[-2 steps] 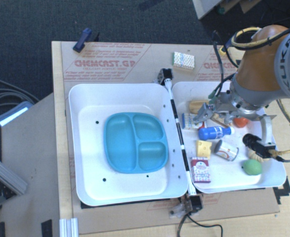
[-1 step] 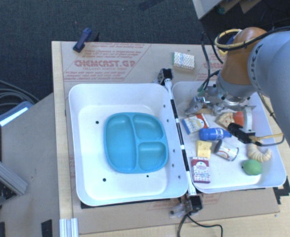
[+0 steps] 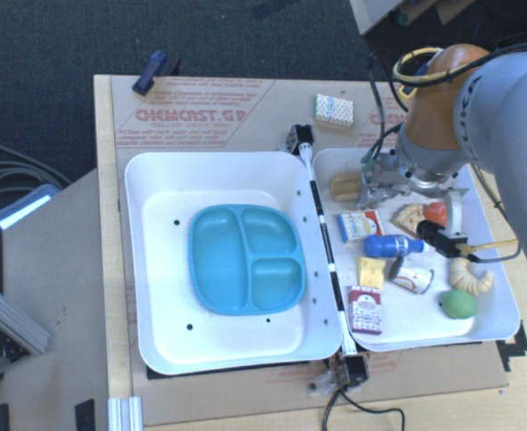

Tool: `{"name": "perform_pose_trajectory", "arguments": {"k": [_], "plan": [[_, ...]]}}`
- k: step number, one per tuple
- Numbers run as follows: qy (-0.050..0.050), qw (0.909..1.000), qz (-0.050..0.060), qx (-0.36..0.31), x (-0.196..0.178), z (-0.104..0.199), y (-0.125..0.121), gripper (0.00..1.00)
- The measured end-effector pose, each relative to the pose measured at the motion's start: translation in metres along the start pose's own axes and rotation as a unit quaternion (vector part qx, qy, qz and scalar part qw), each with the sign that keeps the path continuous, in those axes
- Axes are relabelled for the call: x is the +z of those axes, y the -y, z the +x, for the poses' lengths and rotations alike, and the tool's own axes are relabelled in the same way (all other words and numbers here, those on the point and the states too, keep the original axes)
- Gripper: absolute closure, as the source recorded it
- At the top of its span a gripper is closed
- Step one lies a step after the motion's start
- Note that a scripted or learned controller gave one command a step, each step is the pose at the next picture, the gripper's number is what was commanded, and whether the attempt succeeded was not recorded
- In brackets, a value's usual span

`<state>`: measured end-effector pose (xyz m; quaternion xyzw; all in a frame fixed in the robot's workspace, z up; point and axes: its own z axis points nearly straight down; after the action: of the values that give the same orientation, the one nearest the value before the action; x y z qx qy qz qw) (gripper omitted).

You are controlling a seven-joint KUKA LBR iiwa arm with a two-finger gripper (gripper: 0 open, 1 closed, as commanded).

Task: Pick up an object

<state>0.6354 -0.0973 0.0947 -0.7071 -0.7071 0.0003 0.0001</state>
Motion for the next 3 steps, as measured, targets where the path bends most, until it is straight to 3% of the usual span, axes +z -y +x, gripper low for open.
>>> {"name": "perform_pose_trajectory", "arguments": {"k": [1, 2, 3], "plan": [[0.000, 1.0000, 0.000, 0.000, 0.000, 0.000, 0.000, 0.00], [0.000, 1.0000, 0.001, 0.000, 0.010, 0.000, 0.020, 0.00], [-0.001, 1.0000, 0.010, -0.001, 0.012, 0.003, -0.027, 0.00]]}}
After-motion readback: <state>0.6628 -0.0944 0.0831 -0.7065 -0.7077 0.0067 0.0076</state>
